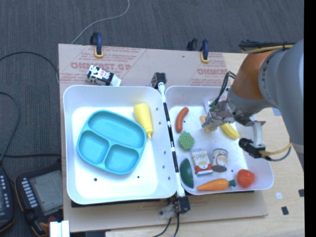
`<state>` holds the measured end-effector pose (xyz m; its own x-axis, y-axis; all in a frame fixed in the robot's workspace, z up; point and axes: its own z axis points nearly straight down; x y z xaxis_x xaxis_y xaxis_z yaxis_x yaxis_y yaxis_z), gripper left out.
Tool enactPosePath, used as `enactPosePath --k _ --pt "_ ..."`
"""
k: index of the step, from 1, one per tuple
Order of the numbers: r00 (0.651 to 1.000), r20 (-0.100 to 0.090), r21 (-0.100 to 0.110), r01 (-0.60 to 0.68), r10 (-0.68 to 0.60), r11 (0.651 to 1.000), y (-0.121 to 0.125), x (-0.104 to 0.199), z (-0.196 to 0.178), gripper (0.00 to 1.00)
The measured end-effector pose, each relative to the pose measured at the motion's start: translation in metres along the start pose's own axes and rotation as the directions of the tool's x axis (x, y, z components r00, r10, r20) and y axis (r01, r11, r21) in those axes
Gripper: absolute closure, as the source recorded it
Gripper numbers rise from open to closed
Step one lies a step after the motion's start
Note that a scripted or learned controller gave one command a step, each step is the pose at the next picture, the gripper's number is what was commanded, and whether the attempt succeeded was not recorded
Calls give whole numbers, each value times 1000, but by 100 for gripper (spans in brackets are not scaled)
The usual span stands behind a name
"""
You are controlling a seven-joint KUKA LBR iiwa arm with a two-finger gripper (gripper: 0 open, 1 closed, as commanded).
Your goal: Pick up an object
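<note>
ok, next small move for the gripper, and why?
Probably a short descent, then close. The gripper hovers low in the right bin, right beside the banana, and nothing shows between its fingers, so no pick is confirmed yet.

The gripper [213,122] covered part of a yellow banana [230,130], and its fingers were too small to read. The arm [281,78] ran off the right edge, hiding the right bin [193,90]'s far right corner.
</note>
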<state>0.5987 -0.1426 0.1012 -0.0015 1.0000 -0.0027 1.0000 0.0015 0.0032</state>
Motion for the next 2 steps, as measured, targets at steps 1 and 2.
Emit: enactPosePath --k 1,2 --pt "1000 0 1 0 0 1000 0 0 0 0" --pt "1000 0 4 1 -1 1000 -1 0 -7 100"
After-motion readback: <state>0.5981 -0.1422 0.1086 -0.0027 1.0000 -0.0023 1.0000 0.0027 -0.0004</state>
